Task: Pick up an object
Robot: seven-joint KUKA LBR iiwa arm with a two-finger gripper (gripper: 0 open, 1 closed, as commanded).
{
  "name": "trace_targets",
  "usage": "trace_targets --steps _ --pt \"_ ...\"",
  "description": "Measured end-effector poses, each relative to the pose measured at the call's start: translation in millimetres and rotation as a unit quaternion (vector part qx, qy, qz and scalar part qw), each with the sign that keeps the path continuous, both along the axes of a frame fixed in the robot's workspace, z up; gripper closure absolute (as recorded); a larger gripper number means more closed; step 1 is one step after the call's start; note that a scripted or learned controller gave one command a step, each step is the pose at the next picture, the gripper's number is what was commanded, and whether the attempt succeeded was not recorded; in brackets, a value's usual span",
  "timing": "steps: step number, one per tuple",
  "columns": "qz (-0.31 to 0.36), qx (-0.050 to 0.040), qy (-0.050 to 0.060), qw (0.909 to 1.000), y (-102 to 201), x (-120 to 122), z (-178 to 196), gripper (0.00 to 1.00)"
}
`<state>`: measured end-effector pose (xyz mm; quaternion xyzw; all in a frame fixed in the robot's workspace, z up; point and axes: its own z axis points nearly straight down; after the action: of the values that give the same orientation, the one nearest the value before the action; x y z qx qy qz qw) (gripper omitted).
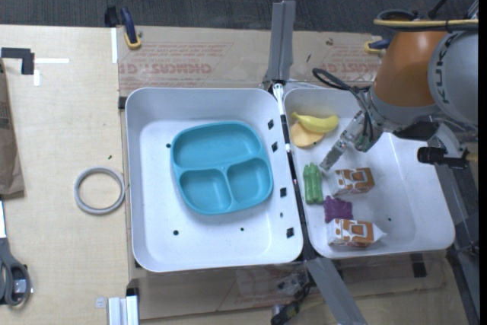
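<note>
Overhead, the wooden surface [61,110] carries two white bins [144,186] side by side, with dark carpet beyond. The fingers [331,160] hang low in the right bin, narrowly parted, holding nothing. Just above them lies one banana [316,122]; just below, one green block [312,183]. Two cartons [354,180] and one purple piece [338,207] sit to their lower right. One blue tray [221,167] fills the left bin.

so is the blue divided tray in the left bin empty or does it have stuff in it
Empty. All three compartments of the blue divided plastic tray show bare blue; the banana, green and purple items and two cartons lie in the right white bin.
</note>
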<state>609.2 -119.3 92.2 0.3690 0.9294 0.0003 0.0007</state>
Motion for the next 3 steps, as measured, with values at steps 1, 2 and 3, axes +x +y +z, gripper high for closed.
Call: trace_targets --steps 1,2,3 --pt "-0.089 -0.0004 -0.001 0.9960 25.0 41.1 7.2 0.00" --pt "-0.166 -0.0005 0.000 0.9861 18.4 50.0 0.3 0.00" --pt "-0.166 -0.0031 -0.001 0.9862 15.6 50.2 11.0 1.00"
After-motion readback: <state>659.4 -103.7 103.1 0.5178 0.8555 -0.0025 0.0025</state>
